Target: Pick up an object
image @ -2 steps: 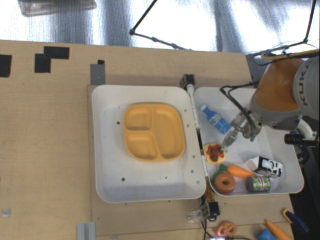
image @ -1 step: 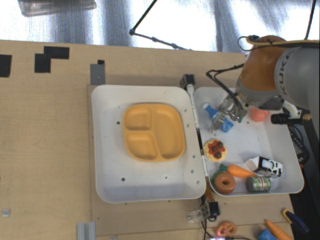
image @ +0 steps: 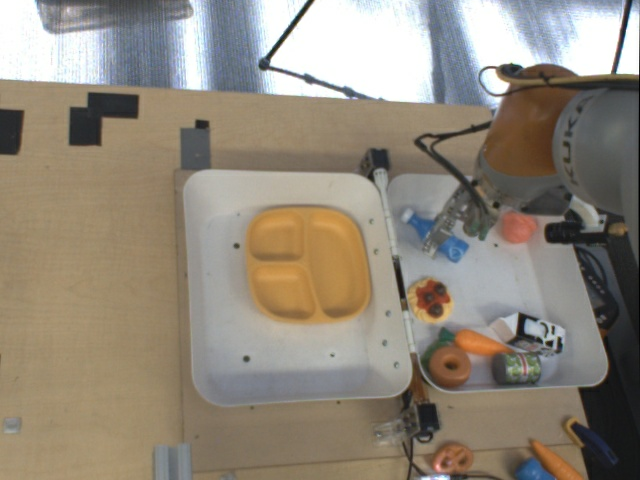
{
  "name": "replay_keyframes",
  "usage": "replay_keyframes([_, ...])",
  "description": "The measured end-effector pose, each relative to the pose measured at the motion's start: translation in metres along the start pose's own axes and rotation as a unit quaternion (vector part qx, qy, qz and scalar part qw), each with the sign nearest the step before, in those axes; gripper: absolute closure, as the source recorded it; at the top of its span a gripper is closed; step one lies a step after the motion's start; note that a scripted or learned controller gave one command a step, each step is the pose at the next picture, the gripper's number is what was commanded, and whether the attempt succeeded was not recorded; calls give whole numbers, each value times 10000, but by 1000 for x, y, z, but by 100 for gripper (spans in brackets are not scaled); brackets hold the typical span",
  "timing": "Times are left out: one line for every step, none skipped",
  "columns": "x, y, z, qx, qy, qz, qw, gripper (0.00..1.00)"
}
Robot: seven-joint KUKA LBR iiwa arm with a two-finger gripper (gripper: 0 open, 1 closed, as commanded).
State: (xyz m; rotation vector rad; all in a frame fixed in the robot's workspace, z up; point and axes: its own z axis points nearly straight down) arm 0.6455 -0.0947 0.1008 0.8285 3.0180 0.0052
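The grey KUKA arm (image: 590, 138) w/ its orange band reached in from the right over the right-hand shallow white bin (image: 570, 298). Its two-finger gripper (image: 462, 216) was down at the bin's upper left, right at a blue and clear plastic spray bottle (image: 432, 233) lying on its side. Gripper tips overlapped the bottle's right end, but whether they were closed on it or how wide they stood couldn't be told from this angle.

Just right of the gripper sat a small pink rounded object (image: 518, 228). Mid-bin, a small round tart w/ red berries (image: 432, 300). Along the lower edge: a brown ring doughnut (image: 449, 367), an orange carrot (image: 480, 343), a green can on its side (image: 517, 368), and a white and black carton (image: 535, 332).

Left-hand white bin (image: 220, 348) held a yellow three-compartment plate (image: 305, 263), approx. central, well apart from the gripper
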Motion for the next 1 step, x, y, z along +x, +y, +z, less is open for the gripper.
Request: replay_keyframes([68,22,-86,12,24,358,9994,100])
